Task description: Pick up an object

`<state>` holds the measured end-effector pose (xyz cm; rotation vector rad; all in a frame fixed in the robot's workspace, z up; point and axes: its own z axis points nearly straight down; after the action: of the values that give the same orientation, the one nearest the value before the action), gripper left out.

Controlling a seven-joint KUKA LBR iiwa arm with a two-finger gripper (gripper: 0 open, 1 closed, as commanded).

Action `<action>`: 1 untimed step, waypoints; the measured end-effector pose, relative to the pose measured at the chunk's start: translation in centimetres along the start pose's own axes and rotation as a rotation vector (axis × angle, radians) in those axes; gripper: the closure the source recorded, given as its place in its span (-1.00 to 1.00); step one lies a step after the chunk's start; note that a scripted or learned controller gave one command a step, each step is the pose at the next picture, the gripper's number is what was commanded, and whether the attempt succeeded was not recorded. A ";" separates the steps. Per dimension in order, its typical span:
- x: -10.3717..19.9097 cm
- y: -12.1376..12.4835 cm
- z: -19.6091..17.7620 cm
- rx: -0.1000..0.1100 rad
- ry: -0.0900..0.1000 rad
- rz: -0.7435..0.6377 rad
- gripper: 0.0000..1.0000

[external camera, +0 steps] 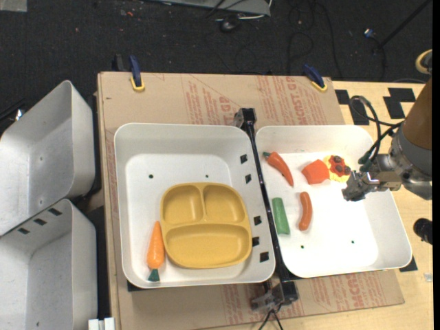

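The right bin (357, 256) holds a red-orange chili (280, 168), an orange block (315, 171), a yellow and red toy (337, 166), a green stick (280, 216) and a small sausage (305, 210). My gripper (353, 187) hangs over the right side of this bin, just right of and below the yellow toy, with the arm coming in from the right. Nothing shows between its fingers. In the left bin (137, 150) lies a yellow divided plate (205, 225) with an orange carrot (156, 248) beside it at the left.
A black divider (261, 184) runs between the two bins. Both rest on a brown board (206, 95) held by blue-yellow clamps. Two more white bins (41, 150) stand off the bench at the left. Cables lie on the dark floor behind.
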<state>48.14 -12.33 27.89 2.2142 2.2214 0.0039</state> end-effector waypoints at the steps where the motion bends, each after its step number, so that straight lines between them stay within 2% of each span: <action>1: 5.2 0.8 -0.3 0.003 0.003 -0.004 1.00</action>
<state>48.95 -7.16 28.19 2.2128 2.2291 0.0033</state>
